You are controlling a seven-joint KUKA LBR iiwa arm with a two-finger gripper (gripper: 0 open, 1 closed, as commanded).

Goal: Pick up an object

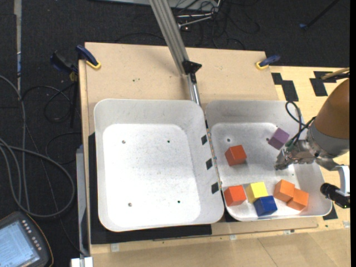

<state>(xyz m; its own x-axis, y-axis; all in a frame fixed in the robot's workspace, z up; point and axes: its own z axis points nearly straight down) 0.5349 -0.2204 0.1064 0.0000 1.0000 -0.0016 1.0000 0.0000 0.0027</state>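
The purple block [278, 137] lies in the right bin [245, 128], near its back right, tilted against the sloping wall rather than flat on the floor. It is the block closest to the gripper [283, 161], which hangs just in front of it and a little below in the view, so I judge it the likely target. The gripper is small and dark here, and whether it is spread or pressed together cannot be told; nothing shows between its tips.

The other blocks sit further out. One orange block [236, 154] stands alone mid-bin, well apart from the rest. Along the front wall a row has gathered: an orange block [235, 194], a yellow block [257, 191] touching a blue block [266, 205], and two orange blocks [292, 194] pressed together in the front right corner. They probably rest there because the floor curves up at the rim and holds them. Packed neighbours leave little room for fingers, which makes the loose purple one or the lone orange one the easier pick.

The arm [334, 121] reaches in from the right, wrist bent down over the bin. The left bin [111, 115] adjoins, both on a board [139, 71] clamped at its back corners.
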